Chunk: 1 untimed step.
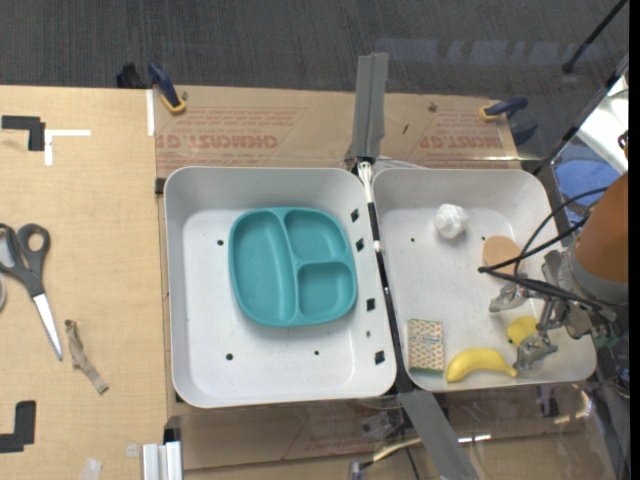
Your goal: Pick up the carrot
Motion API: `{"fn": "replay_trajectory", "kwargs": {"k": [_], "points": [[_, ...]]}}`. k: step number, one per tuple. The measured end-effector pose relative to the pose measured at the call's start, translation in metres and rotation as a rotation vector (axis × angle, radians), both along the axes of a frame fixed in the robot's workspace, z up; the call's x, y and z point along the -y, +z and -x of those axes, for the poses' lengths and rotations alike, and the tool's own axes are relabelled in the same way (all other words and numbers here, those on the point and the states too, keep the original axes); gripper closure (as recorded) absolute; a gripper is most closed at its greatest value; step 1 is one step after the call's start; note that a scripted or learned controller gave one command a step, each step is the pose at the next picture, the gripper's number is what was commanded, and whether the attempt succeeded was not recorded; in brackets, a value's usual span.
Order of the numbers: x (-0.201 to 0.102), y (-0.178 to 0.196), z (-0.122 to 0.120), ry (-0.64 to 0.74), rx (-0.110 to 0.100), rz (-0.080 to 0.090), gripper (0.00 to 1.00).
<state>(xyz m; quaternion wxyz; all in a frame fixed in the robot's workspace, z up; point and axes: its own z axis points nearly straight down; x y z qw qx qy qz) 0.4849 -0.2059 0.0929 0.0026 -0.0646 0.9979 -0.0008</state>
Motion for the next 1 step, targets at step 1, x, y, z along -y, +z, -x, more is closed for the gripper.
{"fn": "replay_trajectory", "kwargs": {"k": [1], "points": [[-0.0054, -0.0008, -0.0681, -0.352, -0.002, -0.002, 0.00]]}}
